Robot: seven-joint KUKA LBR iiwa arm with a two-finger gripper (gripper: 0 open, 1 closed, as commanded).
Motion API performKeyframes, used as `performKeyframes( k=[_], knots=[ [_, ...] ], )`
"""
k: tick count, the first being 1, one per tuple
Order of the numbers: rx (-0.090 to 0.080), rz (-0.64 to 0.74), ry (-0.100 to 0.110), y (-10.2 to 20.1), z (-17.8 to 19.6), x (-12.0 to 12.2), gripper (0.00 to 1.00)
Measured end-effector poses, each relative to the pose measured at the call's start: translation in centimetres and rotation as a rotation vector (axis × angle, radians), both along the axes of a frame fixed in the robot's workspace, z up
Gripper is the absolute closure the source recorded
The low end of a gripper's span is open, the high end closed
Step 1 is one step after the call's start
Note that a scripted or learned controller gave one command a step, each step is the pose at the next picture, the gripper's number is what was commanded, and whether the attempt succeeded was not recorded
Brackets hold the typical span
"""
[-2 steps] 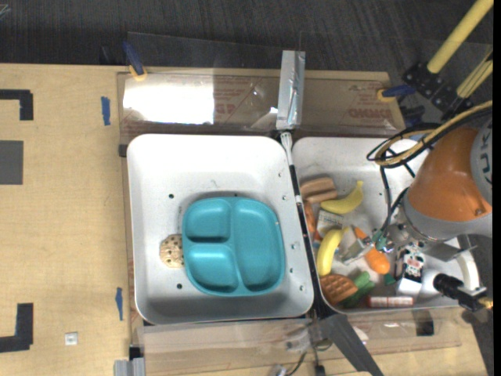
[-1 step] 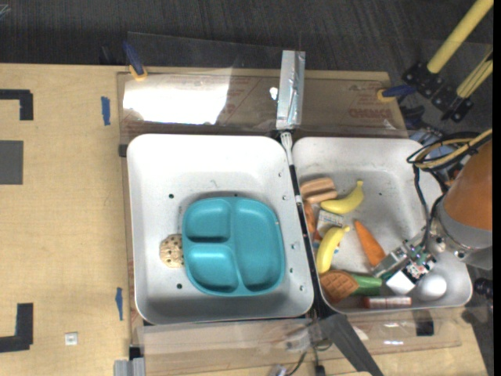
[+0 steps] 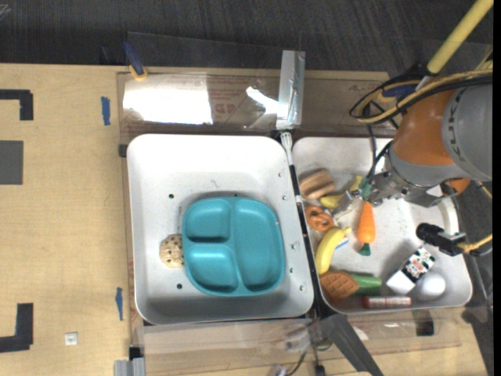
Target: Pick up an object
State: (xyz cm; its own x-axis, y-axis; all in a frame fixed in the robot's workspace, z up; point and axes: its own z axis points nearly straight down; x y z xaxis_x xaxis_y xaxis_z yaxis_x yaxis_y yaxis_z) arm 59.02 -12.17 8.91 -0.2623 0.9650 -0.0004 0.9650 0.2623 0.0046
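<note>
- At my nine o'clock the worktop (image 3: 59,233) lies tan and flat, with black corner marks and bits of blue tape along it.
- I see the left bin (image 3: 149,163), white and shallow, at the centre of the view.
- Inside it sits a teal divided plate (image 3: 232,245) with three compartments, toward the bin's five o'clock.
- A speckled cookie (image 3: 171,251) touches the plate's nine o'clock edge.
- At twelve o'clock of the left bin I see a clear plastic sheet (image 3: 168,100) catching glare, and a metal bracket (image 3: 290,88) standing where the two bins meet.
- Dark carpet (image 3: 235,6) runs across the far edge.
</note>
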Motion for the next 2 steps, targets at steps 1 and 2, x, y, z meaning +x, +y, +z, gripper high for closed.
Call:
performKeyframes(
  k=[1, 2],
  knots=[
    [-0.003, 0.0, -0.003, -0.1, 1.1, 0.1, 1.0],
    [0.001, -0.2, -0.002, 7.5, 9.8, 4.2, 1.0]
  ],
)
